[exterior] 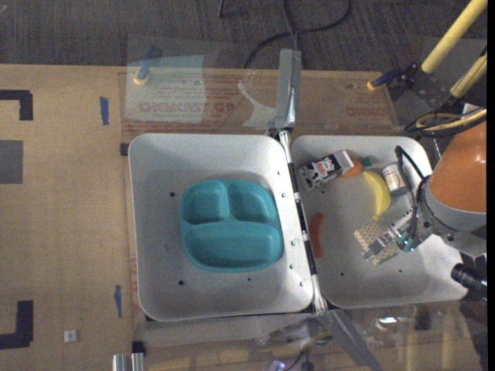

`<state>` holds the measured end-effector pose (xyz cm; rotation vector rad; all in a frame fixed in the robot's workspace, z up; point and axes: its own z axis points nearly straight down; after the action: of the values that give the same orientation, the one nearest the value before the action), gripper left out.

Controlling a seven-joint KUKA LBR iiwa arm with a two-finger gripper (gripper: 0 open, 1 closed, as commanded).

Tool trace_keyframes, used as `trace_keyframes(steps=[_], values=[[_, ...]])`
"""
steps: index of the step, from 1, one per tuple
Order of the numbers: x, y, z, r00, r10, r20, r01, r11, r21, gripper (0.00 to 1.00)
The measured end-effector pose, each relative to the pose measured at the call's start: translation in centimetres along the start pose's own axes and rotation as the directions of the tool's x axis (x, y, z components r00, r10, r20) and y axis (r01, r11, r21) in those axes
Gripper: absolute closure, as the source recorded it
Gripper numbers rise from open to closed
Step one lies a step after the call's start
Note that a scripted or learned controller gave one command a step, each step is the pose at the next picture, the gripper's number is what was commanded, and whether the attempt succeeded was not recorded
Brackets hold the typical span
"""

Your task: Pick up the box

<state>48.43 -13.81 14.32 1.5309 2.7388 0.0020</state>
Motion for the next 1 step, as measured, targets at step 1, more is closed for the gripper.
trace_keyframes(steps=[1], values=[[8.39, 4.74, -7.31, 0.971, -0.237, -0.001, 0.237, 0.971, -0.001, 1.0]])
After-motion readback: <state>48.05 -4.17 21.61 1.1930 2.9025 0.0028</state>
